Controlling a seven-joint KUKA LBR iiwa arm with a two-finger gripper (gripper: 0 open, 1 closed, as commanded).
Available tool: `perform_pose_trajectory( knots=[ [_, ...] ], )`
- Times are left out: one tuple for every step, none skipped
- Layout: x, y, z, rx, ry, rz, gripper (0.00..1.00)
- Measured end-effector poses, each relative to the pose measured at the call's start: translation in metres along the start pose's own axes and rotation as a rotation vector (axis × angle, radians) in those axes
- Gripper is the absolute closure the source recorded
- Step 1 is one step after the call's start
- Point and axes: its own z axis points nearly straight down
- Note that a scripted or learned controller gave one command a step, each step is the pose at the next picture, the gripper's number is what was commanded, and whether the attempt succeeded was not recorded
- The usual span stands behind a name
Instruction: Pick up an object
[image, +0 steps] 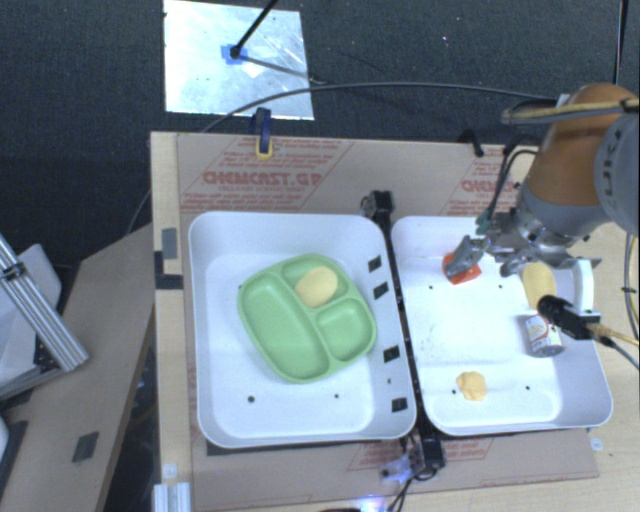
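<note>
In the camera view the end effector (500, 252) hangs over the far part of the right bin (440, 415), just beside a small red and grey block (461, 264); I cannot tell if it is open or closed, and it could easily knock this block aside instead of taking it. The other things there, a smooth yellow banana-like piece (537, 282), a small shiny can (543, 336) and a soft yellow lump (471, 384), are rounded and may roll or slip, while the left bin (215, 330) carries a matte green divided plate (300, 318) with a pale yellow round thing (318, 285) in one section.
</note>
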Motion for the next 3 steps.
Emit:
perform_pose_trajectory(
  knots=[
    [0.000,0.003,-0.007,-0.012,-0.001,-0.002,0.00],
    [0.009,-0.001,0.050,-0.008,0.000,-0.001,0.00],
    [0.009,-0.001,0.102,-0.009,0.000,0.000,0.00]
  ],
)
